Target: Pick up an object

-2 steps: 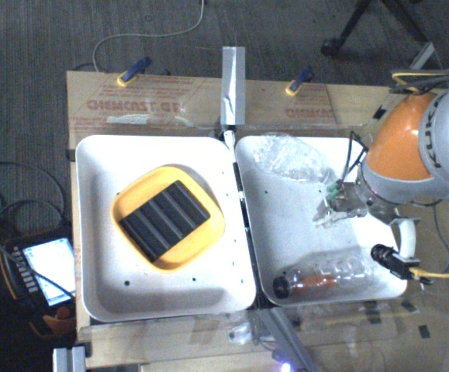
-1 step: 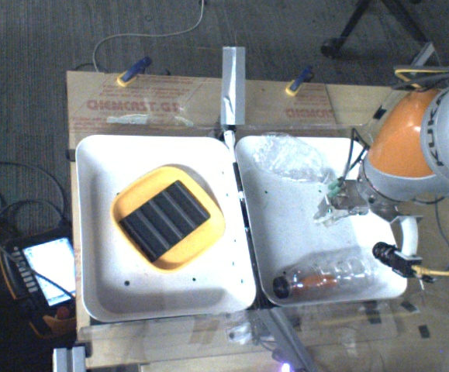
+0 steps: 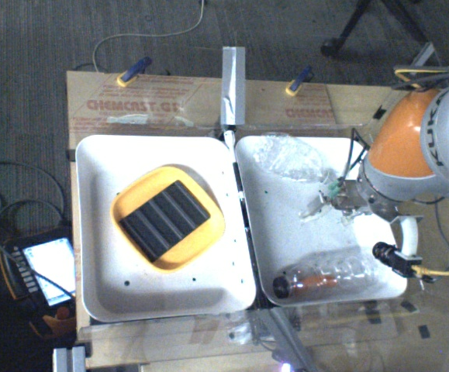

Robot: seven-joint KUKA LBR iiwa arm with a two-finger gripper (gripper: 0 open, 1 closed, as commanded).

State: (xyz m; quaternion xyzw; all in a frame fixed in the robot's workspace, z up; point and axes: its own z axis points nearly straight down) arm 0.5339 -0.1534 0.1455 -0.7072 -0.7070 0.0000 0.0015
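The left bin [image 3: 92,169] holds a yellow pad with a black ribbed top [image 3: 168,216], lying flat at its middle. In the right bin [image 3: 267,231], a crumpled clear plastic wrapper [image 3: 288,157] lies at the far side. A clear plastic bottle with a dark cap [image 3: 325,276] lies on its side along the near wall. My gripper [image 3: 326,201] is low over the middle right of the right bin, between the wrapper and the bottle. The grey wrist and orange band [image 3: 406,149] hide most of it.
A metal divider post [image 3: 233,84] stands behind the seam between the bins. Two blue and yellow clamps [image 3: 133,70] [image 3: 299,80] hold the cardboard backing. A black cable connector [image 3: 391,256] hangs off the arm near the right bin's right wall.
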